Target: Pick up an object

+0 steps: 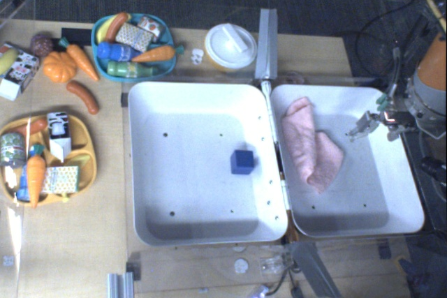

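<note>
Since the task just says grab an object, you've got two candidates: the pink cloth [310, 144] in the right bin [391, 220] and the blue cube [242, 161] in the left bin [160, 220]. The cloth is the closer one by far. It lies crumpled toward the left side of its bin, just beside the divider wall, and its long axis runs roughly top to bottom in the view, slanting a bit to the lower right. The gripper [370, 123] sits near the right bin's upper right area, so the cloth is off to its left and slightly lower in the view, with bare white floor between them. You can't really tell whether the fingers are spread or pressed together at this size, and nothing shows between them. The cloth looks soft and bunched, thicker at its lower lobe, so I'd guess a pinch on a raised fold would work best. The cube sits alone mid-floor, well apart from the gripper, small and dark blue. Past the bins, toy food trays [49, 157] sit on the bench's left.
</note>
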You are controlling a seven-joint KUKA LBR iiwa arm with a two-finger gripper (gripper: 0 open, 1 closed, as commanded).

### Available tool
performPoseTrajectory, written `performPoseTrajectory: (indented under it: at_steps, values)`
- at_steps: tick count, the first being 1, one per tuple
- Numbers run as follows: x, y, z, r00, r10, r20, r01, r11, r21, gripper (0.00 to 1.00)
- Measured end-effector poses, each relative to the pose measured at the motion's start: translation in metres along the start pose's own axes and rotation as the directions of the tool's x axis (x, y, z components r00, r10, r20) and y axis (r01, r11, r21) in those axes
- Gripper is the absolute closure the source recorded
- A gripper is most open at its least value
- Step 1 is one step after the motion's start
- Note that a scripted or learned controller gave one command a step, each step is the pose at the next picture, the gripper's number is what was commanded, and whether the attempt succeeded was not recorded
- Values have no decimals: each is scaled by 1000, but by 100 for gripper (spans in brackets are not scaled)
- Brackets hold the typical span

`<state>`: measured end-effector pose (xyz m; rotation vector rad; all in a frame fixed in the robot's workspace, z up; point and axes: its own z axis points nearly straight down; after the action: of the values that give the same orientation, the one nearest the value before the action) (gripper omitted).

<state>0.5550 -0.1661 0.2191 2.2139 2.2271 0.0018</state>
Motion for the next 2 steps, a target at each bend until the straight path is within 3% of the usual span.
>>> performPoseTrajectory:
  at_steps: [1,2]
  values:
    - [12,19,124,996,-91,1,91,996,-4,0]
    - [22,46,130,951,-310,4,310,951,-9,0]
